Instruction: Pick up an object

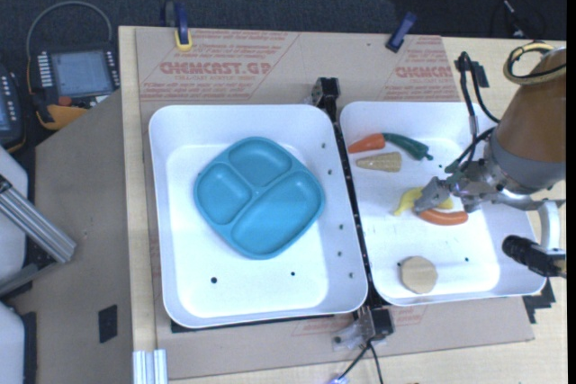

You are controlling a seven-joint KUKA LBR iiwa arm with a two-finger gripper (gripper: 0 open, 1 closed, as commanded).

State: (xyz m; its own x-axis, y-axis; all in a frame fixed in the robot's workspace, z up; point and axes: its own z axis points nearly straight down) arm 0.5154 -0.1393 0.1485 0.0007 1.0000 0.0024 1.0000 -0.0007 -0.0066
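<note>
The right bin (pixel 477 270) holds several small toy foods. An orange carrot (pixel 366 143) and a dark green pepper (pixel 407 144) lie at its far side, with a beige corn cob (pixel 378 162) just below them. A yellow piece (pixel 407 200) and a red-orange sausage-like piece (pixel 443 217) lie mid-bin. A round tan biscuit (pixel 418 274) sits near the front. My gripper (pixel 447 196) hangs low in the bin, directly over the red-orange piece and just right of the yellow one. Nothing is seen lifted.
The left bin (pixel 171 193) holds a blue divided plate (pixel 259 196). A black divider runs between the two bins. The arm's grey and orange wrist (pixel 531 135) covers the right bin's right side, and cables trail over its far right corner.
</note>
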